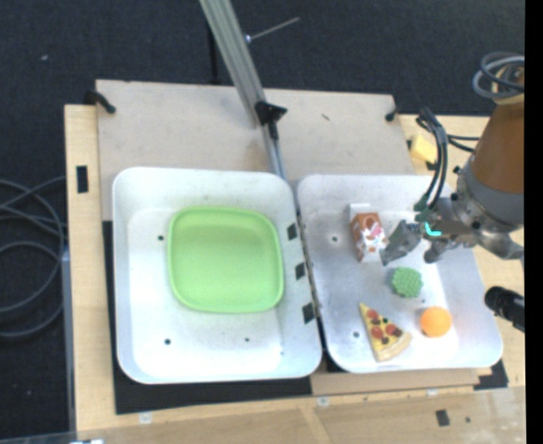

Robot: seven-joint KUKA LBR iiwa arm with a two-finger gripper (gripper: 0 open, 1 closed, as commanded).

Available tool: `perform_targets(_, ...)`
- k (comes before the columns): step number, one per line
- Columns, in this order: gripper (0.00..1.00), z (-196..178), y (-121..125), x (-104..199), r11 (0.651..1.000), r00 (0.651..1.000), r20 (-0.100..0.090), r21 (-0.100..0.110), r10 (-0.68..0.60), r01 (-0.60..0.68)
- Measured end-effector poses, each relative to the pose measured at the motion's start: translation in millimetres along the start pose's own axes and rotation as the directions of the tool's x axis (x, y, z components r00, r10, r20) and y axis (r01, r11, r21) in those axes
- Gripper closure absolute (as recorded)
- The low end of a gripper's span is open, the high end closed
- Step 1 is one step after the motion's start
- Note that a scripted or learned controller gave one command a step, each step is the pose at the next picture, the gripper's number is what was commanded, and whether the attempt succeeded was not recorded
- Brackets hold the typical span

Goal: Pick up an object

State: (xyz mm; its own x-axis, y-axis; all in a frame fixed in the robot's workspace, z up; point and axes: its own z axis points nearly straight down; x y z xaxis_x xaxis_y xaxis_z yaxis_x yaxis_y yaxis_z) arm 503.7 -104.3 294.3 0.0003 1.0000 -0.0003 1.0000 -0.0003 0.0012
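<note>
The right bin (345, 350) holds a small white and red carton (367, 232), a green bumpy ball (406, 282), an orange ball (435, 322) and a pizza slice toy (383, 331). My gripper (417, 249) hangs over the right bin, just above the green ball and right of the carton. Its two grey fingers are spread apart with nothing between them. The arm comes in from the right, its orange band at the frame's right edge.
The left bin (141, 248) holds a light green square plate (225, 259). A metal pole (239, 63) slants up from the back of the bench between the bins. Cables lie on the dark floor at left.
</note>
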Motion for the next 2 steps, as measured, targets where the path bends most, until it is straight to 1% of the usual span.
perform_targets(1,0.0,0,0,0,1.0,1.0,0.0,0.0,0.0,0.0)
perform_targets(2,0.0,46,0,8,1.0,1.0,0.0,0.004,0.0,0.0)
